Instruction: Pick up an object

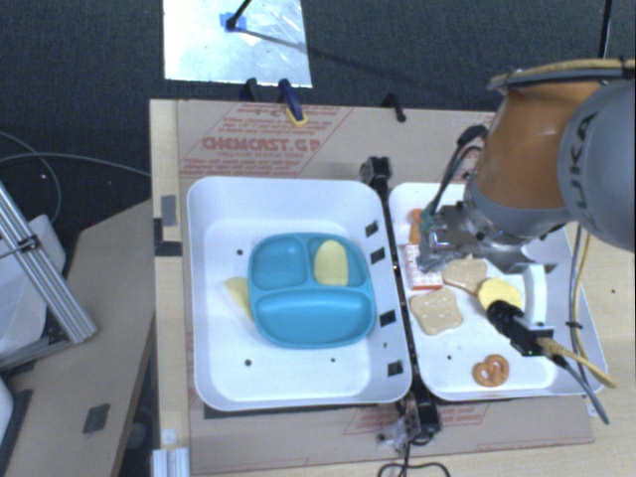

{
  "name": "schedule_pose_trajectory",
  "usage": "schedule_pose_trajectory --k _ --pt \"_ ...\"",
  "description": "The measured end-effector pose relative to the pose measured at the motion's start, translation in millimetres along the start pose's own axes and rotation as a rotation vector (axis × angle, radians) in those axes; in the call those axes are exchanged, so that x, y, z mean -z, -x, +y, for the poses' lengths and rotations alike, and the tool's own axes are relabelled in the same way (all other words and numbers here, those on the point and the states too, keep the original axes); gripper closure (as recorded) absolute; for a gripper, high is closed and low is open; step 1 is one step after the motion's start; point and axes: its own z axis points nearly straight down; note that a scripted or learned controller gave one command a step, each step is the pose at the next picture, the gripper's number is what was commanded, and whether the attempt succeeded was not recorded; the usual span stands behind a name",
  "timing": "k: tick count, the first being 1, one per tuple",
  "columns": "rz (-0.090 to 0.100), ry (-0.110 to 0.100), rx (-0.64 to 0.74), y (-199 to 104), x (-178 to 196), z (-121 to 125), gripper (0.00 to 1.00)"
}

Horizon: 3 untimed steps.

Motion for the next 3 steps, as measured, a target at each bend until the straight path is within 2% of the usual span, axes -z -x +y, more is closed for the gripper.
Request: schedule_pose_trajectory --k 1,2,3 --pt "0.004 -0.009 0.014 -64 -17 -32 1.00" --pt "0.002 -0.004 0.004 -22 0 -30 1.00" --pt "0.006 -0.002 0.017 -82 63 -30 1.00"
